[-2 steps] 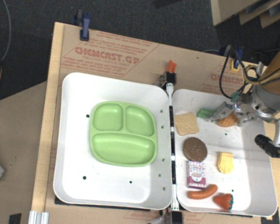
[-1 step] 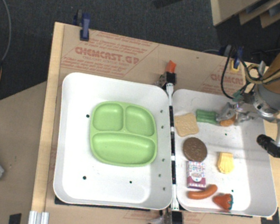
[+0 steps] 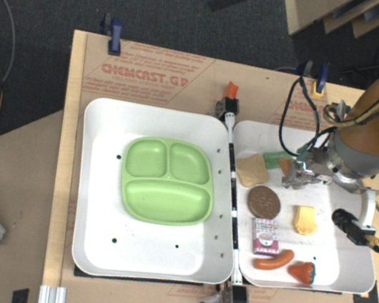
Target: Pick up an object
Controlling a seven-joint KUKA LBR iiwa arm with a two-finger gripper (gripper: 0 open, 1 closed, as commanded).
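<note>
My gripper (image 3: 295, 176) is down at the back of the right bin (image 3: 351, 263), reaching in from the right. Just left of it lie a small green piece (image 3: 272, 158) and an orange piece (image 3: 285, 165), partly hidden by the gripper. A tan bread-like slice (image 3: 251, 170) sits further left by the bin's wall. In front of the gripper are a brown round cookie (image 3: 265, 202) and a yellow block (image 3: 306, 221). Nearer the front edge lie a pink carton (image 3: 265, 237), a red sausage (image 3: 273, 259) and a red pepper-like piece (image 3: 302, 272).
The left bin (image 3: 89, 224) holds a green divided plate (image 3: 167, 181). A ridge with clamps (image 3: 231, 183) separates the two bins. A black cable and connector (image 3: 350, 226) hang over the right bin's right side.
</note>
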